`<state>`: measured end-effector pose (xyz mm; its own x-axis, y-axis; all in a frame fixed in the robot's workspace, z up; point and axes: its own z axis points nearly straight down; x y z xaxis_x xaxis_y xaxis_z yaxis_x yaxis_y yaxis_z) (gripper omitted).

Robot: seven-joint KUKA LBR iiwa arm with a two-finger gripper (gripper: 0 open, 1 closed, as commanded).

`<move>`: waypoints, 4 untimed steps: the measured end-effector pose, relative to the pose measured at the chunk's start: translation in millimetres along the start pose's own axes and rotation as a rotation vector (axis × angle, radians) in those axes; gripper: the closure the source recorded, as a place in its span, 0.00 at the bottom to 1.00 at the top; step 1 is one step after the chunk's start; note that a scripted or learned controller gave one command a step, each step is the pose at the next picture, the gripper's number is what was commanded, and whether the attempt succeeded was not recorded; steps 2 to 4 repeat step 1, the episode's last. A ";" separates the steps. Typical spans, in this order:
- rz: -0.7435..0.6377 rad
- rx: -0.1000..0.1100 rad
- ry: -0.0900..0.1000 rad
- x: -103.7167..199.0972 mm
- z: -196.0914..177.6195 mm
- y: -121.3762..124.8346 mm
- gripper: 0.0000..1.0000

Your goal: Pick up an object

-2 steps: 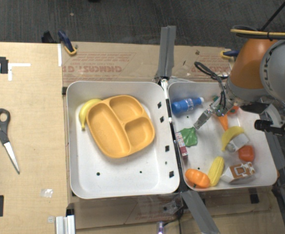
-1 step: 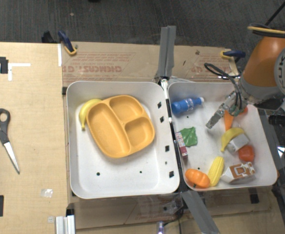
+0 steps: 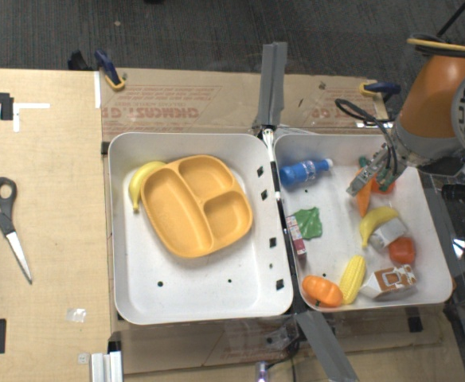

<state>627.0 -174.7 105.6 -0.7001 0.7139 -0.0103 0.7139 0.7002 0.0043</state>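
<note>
Gripper (image 3: 373, 177) first: mine hangs low over the far side of the right bin (image 3: 433, 213), its tip at a small orange piece (image 3: 364, 200), and I cannot tell whether it grips anything. Loose things to pick lie scattered below me, apart enough to reach singly: a blue bottle (image 3: 304, 171), a green scrap (image 3: 308, 223), a yellow banana (image 3: 375, 222), a red tomato (image 3: 402, 250) and a corn cob (image 3: 352, 278). To the left, the other bin (image 3: 137, 289) holds a divided orange plate (image 3: 197, 205) resting over a second banana (image 3: 141, 183), so I judge my target is the orange piece.
</note>
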 end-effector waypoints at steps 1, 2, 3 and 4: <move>0.176 0.005 0.007 47.7 -96.6 3.9 1.00; 0.176 0.005 0.007 47.7 -96.6 3.9 1.00; 0.176 0.005 0.007 47.7 -96.6 3.9 1.00; 0.176 0.005 0.007 47.7 -96.6 3.9 1.00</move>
